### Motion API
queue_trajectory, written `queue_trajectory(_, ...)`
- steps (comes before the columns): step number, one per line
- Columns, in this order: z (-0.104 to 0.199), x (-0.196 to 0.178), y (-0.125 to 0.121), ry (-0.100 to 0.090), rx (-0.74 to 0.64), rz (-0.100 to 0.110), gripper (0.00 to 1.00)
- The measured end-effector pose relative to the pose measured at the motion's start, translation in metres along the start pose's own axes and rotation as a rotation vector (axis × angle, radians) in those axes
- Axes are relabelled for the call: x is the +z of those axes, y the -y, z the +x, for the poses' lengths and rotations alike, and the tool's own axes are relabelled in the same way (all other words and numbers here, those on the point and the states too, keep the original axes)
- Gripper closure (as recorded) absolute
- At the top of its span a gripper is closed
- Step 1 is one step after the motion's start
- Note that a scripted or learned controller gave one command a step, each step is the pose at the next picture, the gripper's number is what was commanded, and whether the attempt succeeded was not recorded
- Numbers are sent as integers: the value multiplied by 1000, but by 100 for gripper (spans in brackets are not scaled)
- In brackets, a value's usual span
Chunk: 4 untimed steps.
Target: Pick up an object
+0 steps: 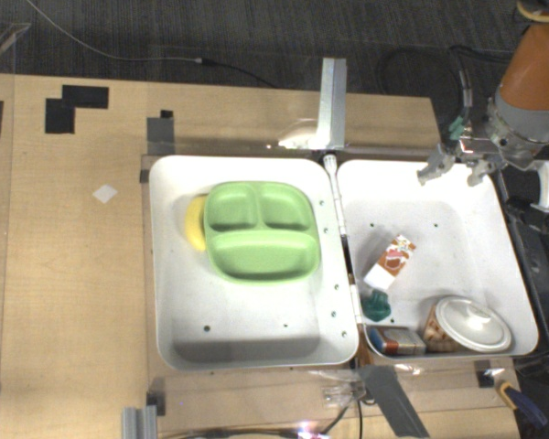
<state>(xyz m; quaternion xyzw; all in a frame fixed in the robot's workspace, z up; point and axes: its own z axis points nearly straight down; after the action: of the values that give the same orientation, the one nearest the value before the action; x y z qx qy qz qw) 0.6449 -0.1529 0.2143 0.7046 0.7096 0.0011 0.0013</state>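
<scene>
My gripper (456, 172) hangs over the far right corner of the right bin (457, 213), fingers spread open with nothing between them. The right bin holds a small white and red carton (391, 262), a teal object (377, 306), a white round lid or bowl (474, 326) with a brown item (436, 329) beside it, and a small blue and red thing (395, 341) at the near edge. The left bin (242, 323) holds a green divided tray (259, 229) lying partly over a yellow object (194, 224).
A metal post (333, 103) stands behind the divider between the two bins. The orange band of the arm (533, 62) rises at the top right. Black patches mark the wooden bench (64, 245) at the left.
</scene>
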Motion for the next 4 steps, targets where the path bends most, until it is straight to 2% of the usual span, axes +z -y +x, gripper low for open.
queue_trajectory(1,24,49,29,0,-57,-1,0)
queue_trajectory(2,61,89,51,-1,-107,2,0)
queue_trajectory(3,49,119,90,0,-86,-15,0)
queue_trajectory(4,65,56,77,0,93,-2,0)
